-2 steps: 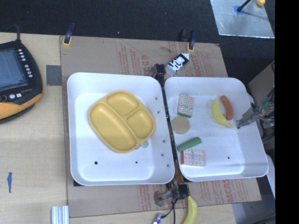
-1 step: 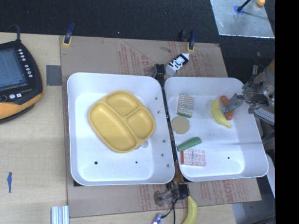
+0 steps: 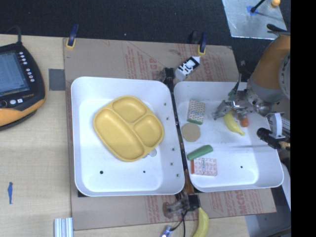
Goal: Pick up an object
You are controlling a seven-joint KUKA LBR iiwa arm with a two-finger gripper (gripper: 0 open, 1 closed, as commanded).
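- Two white bins sit side by side on the bench: the left bin (image 3: 84, 132) holds a yellow divided plate (image 3: 128, 127), and the right bin (image 3: 256, 174) holds the small items.
- Right-bin contents, from top to bottom along its left side: a patterned box (image 3: 196, 111), a tan disc (image 3: 191, 131), a green stick (image 3: 199, 151) lying at a slant, and a red-and-white packet (image 3: 204, 167).
- A small banana (image 3: 233, 123) lies in the upper right of that bin, its upper end right under the hand (image 3: 231, 106).
- The arm (image 3: 270, 68) reaches in from the right of the frame, and the hand hangs low over the bin's upper part, at or touching the banana's top end.
- Whether the hand is released or clenched I cannot tell; the metal parts blur together at this angle, and nothing is plainly seen between them.
- Step in hand, as I judge it: the approach or grasp attempt on the banana, with no lift yet, since the fruit lies on the bin floor.
- The next move calls for centring on the banana's thicker middle rather than its tip, closing firmly, then rising straight up.
- Risk: a grip on the curved end could let the fruit slip out or swing as it lifts.
- Outside the bins, a second banana (image 3: 201, 222) lies at the bottom edge and a pendant (image 3: 17, 85) rests at the upper left.
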